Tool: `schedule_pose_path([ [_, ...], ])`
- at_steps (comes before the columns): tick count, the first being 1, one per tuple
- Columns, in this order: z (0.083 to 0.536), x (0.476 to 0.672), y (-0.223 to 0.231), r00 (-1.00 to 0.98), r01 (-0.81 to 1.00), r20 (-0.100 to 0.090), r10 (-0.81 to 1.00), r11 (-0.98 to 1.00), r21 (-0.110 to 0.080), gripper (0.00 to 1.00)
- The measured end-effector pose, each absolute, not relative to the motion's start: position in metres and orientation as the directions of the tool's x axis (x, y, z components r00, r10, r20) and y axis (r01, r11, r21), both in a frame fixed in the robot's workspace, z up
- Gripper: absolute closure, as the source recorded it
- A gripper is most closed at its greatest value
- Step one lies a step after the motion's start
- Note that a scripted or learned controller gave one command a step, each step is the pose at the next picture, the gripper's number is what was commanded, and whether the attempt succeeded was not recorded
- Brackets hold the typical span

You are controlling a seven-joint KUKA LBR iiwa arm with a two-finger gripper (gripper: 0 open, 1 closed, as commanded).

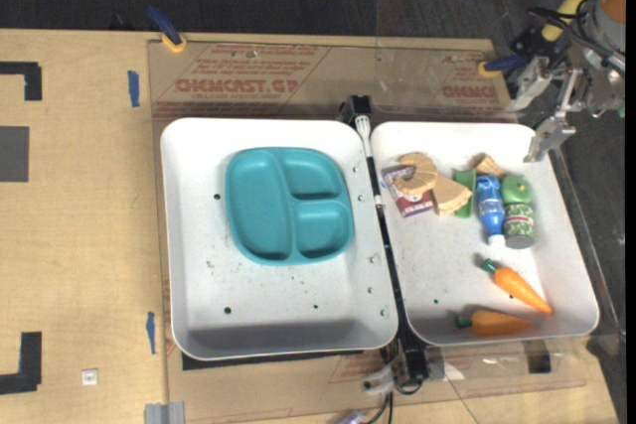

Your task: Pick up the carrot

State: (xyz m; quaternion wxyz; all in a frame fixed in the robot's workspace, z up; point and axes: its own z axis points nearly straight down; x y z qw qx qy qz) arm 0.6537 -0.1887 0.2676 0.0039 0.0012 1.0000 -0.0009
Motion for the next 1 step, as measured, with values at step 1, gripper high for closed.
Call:
schedule_pose_path([
  [1, 0.1849, 0.5529, -0.2249, -0.986, -0.170, -0.001, -0.170, 0.986, 0.001, 0.00],
])
